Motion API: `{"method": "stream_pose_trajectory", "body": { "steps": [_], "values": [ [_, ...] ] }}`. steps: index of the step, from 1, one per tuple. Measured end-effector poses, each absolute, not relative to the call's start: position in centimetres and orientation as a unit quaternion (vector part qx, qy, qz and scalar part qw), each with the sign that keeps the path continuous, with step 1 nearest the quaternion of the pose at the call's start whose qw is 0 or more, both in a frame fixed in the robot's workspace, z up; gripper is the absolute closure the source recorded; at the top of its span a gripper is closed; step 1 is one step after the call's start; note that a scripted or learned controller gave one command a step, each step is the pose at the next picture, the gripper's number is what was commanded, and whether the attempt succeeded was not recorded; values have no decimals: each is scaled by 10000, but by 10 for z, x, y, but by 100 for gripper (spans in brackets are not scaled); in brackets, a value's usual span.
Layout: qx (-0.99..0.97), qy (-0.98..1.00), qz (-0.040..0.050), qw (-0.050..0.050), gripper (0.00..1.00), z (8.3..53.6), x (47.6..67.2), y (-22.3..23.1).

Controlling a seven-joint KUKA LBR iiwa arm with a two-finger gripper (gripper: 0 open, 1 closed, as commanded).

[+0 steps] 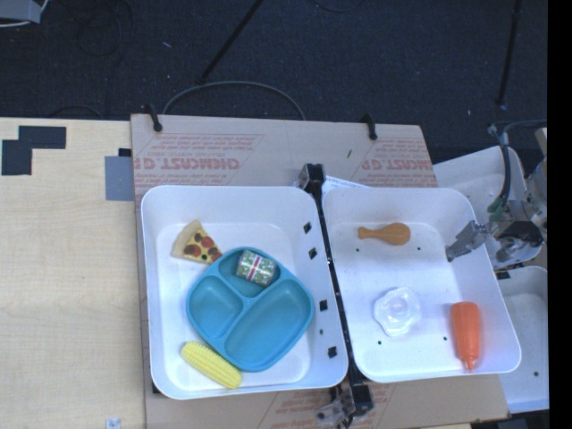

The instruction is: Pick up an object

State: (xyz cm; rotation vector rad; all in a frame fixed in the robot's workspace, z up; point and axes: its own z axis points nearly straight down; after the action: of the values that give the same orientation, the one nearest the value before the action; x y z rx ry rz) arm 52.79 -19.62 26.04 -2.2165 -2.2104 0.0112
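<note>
The camera looks down at a slant on a desk [63, 266] of pale wood. On it lies a cardboard sheet [268, 155] with red print, and on that sit two shallow white bins side by side, meeting at a black clipped seam [322, 275]. That seam serves as the landmark here.

Left of the seam, the left bin [156, 329] holds a blue plate [250, 315] with three sections, its right rim close to the seam. A small can [256, 267] with a green, red and white label lies on its side in the plate's upper section. A pizza slice [196, 243] lies beyond the plate's upper left, farther from the seam. A yellow corn cob [211, 365] rests at the plate's lower left edge, near the bin's front wall.

Right of the seam, the right bin [420, 208] holds a brown drumstick [386, 233] near its back, not far from the seam. A white fried egg [397, 310] lies nearer the front, at about the same reach from the seam. An orange carrot [466, 332] lies upright in the view, well apart from the seam, by the bin's right wall.

The tool [466, 239] shows at the right bin's right rim, well apart from the seam, level with the drumstick but clear of it. It is too dim and small for me to tell whether it is apart or together. Nothing is seen in it.
</note>
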Motion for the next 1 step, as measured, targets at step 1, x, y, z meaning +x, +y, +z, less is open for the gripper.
{"method": "stream_pose_trajectory", "body": {
  "steps": [1],
  "values": [
    [-7072, -7070, 4, 4, 0, 266, 530, -196]
  ]
}}
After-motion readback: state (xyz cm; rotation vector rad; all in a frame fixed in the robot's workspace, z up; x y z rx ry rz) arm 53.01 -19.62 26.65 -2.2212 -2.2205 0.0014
